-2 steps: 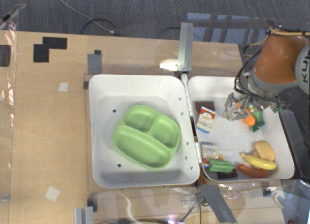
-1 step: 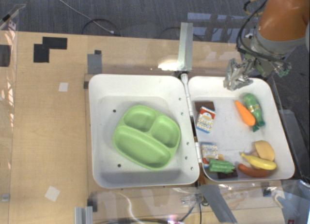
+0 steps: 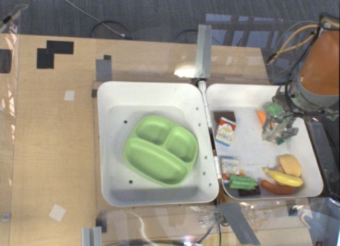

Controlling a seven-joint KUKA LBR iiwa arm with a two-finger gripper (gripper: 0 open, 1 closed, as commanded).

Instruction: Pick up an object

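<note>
The hand (image 3: 278, 128), grip unreadable, hovers in the right bin (image 3: 249, 101) beside a carrot (image 3: 261, 116).

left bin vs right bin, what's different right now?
The left bin holds one large thing, a green divided plate; the right bin holds many small ones, among them a banana and a small carton. The pincer hangs over the right bin, not over the left bin. Both are shallow, white and set side by side.
</note>
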